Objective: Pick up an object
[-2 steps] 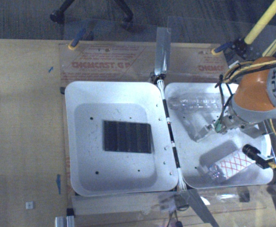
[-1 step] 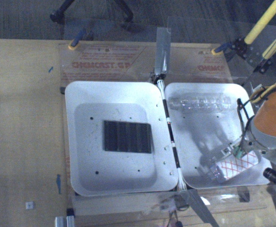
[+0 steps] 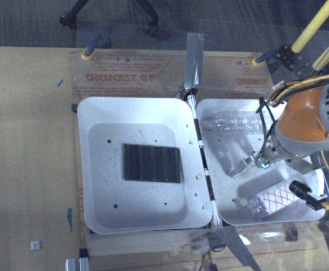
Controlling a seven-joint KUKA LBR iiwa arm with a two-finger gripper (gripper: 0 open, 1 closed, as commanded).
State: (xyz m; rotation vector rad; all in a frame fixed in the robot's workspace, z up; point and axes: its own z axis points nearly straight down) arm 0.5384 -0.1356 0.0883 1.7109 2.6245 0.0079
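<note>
End effector (image 3: 253, 161): you see it low in the right white bin (image 3: 223, 205), beside a clear plastic bottle (image 3: 232, 123); finger state cannot be told. Dark ribbed rectangular pad (image 3: 152, 163) lies in the left bin (image 3: 96, 117).

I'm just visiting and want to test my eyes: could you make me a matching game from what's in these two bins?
Things:
1. dark ribbed panel
2. clear plastic bottle
3. red-checked packet
4. orange band on the arm

Places:
A. near end of the right bin
B. middle of the left bin
C. above the right bin's right side
D. far end of the right bin

Pairs: 1-B, 2-D, 3-A, 4-C
</note>
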